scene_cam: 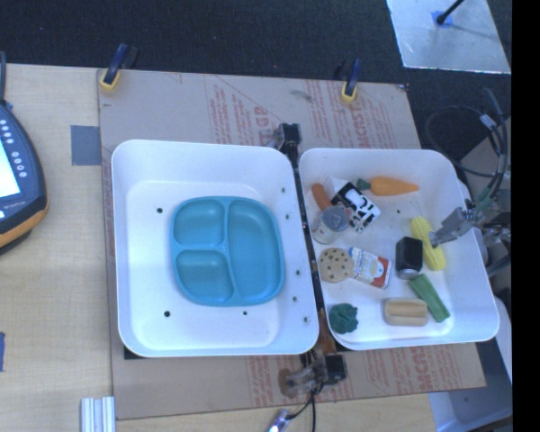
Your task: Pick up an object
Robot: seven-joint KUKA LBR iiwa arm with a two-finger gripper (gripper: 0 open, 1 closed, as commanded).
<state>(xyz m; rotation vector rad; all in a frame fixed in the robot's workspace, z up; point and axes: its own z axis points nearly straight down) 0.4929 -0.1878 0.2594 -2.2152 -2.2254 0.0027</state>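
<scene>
The right bin (472, 327) holds several toy items: an orange carrot (391, 186), a black-and-white spotted piece (357, 205), a grey cup (328, 224), a round cookie (335, 264), a small printed packet (371, 266), a black cylinder (409, 256), a yellow corn cob (427, 243), a green pickle (428, 297), a tan bread block (405, 311) and a dark green broccoli (344, 317). My gripper (451, 227) reaches in low at the bin's right rim, just right of the corn cob, mostly cut off by the view's edge. Nothing shows in its grasp.
The left bin (139, 322) holds a blue divided plate (227, 249). A tablet-like pendant (4, 178) lies at the far left of the bench. Clamps (113, 68) pin the cardboard at the back edge. Cables (486, 142) hang at the right.
</scene>
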